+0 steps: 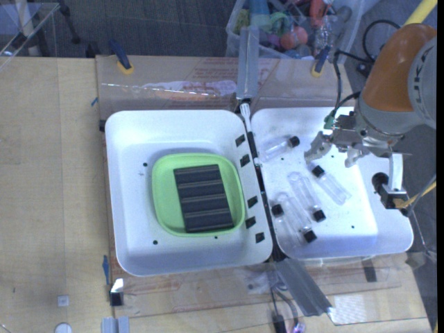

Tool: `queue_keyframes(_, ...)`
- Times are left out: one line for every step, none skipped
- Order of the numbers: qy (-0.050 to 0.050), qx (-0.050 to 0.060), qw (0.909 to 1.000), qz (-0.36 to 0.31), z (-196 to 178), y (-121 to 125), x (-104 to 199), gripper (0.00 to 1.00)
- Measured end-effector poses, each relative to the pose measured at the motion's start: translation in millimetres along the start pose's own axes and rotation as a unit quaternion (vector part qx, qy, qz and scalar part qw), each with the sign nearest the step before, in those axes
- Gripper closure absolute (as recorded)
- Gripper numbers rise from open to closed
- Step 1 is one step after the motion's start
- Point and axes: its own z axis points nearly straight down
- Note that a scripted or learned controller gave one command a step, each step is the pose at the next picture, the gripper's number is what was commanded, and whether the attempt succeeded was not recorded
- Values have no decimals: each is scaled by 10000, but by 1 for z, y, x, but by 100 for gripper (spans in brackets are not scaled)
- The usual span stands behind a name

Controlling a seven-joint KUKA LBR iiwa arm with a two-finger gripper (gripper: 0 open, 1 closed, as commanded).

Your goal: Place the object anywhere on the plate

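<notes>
Progress: you have nothing moved yet; green plate (161, 198) in left bin (125, 144) carries only a dark ribbed block (202, 198).
Objects: clear black-capped vials (305, 196) lie scattered in right bin (361, 227).
Hand: hand (338, 146) hovers over right bin; its state, you cannot tell.
Surroundings: wooden worktop (48, 186); toy-filled clear box (291, 12) behind.

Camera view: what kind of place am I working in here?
Probably a robotics lab bench: two white bins side by side, a green plate in the left one, a tub of toys behind.
</notes>
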Motion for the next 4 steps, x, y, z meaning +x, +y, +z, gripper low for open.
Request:
queue_keyframes(-3, -10, 9973, -731, -21, 29, -43, 0)
queue_keyframes(-1, -11, 9946, -1036, -67, 29, -107, 0)
queue_keyframes(-1, -13, 9827, -1853, -235, 14, -110, 0)
queue_keyframes(-10, -29, 9832, -1824, -252, 1, -121, 0)
